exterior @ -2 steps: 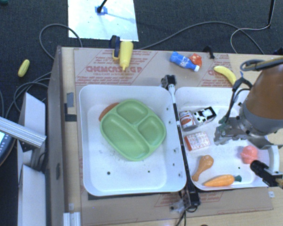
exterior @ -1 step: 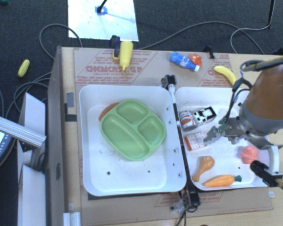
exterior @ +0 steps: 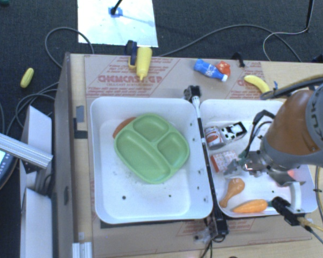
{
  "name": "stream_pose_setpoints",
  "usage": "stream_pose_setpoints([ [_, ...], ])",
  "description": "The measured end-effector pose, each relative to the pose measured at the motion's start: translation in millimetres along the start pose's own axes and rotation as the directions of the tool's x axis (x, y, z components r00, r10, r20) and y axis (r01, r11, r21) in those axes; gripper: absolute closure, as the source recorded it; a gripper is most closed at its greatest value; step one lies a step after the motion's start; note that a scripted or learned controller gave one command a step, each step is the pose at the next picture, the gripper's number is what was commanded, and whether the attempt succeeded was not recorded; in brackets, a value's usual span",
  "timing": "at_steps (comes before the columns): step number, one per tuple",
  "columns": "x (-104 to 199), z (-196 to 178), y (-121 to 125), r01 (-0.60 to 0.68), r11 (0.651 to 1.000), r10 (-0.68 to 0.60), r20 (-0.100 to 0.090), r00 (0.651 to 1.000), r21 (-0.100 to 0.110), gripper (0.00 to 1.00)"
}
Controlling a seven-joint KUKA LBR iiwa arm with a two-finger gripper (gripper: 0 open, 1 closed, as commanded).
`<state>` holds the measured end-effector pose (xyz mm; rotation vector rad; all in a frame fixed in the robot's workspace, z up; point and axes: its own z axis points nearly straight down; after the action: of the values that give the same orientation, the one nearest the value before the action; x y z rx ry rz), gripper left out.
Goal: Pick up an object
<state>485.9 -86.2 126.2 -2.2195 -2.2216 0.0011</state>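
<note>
Left of the divider between the bins: left bin, a green sectioned plate lying flat, covering an orange-brown item. Right of the divider: right bin with small objects loosely scattered, likely as picking targets: can, red packet, drumstick toy, carrot. Above the packet's right side: gripper, nothing seen pinched; spread or closed, impossible to tell.

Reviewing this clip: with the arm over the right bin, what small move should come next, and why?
Probably a short descent toward the red-and-white packet. The gripper sits just beside it in the right bin, nothing is visibly held, and the chicken drumstick and carrot lie farther toward the bin's near edge.
</note>
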Motion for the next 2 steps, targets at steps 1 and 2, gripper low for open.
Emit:
stream_pose_setpoints([
  [1,-5.1,42.0,0.7,0.0,1.0,0.0,0.0,1.0,-0.002,0.0],
  [2,-34.4,-92.9,58.1,0.002,1.0,-0.002,0.002,1.0,-0.006,0.0],
])
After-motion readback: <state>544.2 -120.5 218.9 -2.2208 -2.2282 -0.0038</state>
